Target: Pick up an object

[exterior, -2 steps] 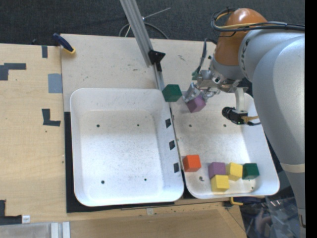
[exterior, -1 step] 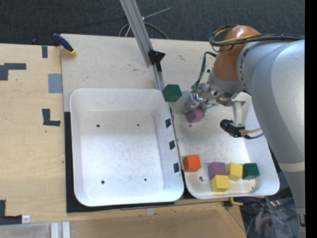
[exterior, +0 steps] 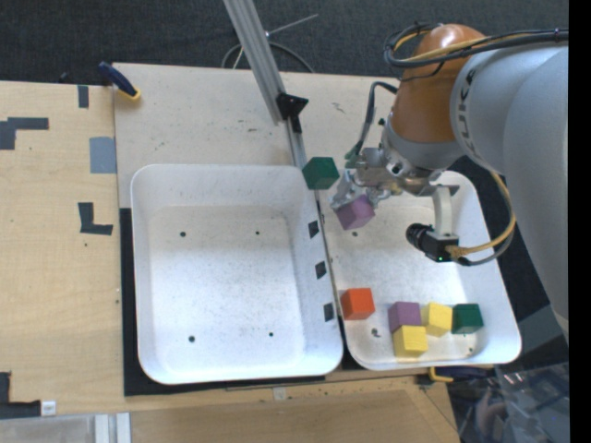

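Gripper is hanging over the right bin near the divider, apparently pinching a purple cube at its tips; looking light, rigid, smooth-faced, so opposite flat sides are giving the surest hold

Robotics lab: taped bench, white bins (toy blocks).

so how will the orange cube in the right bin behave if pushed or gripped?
The orange cube looks flat-faced, so it should slide, not roll. It seems rigid and small, probably light. It sits near the right bin wall, so a push could jam it.
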Tool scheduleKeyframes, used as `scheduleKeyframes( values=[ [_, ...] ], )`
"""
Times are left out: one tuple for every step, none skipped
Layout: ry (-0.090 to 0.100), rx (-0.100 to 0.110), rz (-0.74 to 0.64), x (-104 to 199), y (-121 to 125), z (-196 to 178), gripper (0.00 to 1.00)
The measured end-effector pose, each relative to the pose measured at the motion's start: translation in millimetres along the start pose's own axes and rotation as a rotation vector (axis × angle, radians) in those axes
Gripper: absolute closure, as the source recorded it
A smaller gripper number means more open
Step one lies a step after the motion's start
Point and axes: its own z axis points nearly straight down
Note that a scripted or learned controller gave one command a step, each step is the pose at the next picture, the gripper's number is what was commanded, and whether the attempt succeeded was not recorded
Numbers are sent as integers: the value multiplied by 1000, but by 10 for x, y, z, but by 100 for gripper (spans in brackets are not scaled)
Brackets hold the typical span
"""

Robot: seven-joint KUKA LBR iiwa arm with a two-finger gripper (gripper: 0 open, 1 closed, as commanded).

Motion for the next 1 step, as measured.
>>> scheduleKeyframes(
  values=[
    [-1, 7, 6, 4, -411, -150, 100]
  ],
)
